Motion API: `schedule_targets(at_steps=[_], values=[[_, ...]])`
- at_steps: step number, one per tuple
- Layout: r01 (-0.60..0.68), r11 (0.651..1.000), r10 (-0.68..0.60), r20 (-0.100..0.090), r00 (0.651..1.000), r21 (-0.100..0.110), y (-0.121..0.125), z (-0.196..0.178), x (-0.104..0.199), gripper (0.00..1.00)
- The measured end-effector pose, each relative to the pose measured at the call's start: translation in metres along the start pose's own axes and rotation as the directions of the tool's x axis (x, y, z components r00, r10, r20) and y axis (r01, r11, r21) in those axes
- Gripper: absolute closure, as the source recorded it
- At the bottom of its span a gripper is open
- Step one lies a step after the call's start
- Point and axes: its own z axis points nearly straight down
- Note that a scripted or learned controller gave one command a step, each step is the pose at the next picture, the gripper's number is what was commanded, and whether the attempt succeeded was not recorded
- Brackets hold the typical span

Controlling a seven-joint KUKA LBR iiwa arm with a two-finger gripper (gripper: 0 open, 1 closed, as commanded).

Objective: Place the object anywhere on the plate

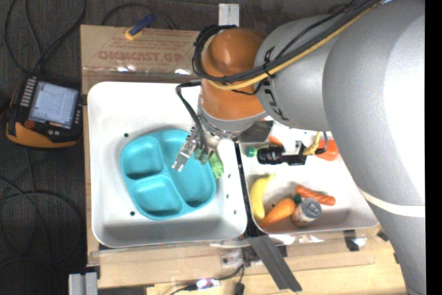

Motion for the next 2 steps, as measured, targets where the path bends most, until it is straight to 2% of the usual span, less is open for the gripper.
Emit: schedule_targets(at_steps=[1, 2], values=[[0.316, 0.949, -0.316, 0.001, 0.949, -0.002, -0.035, -0.034, 0.0, 1.0], [0.623, 0.782, -0.623, 0.005, 0.782, -0.002, -0.013, -0.144, 0.028, 1.0]])
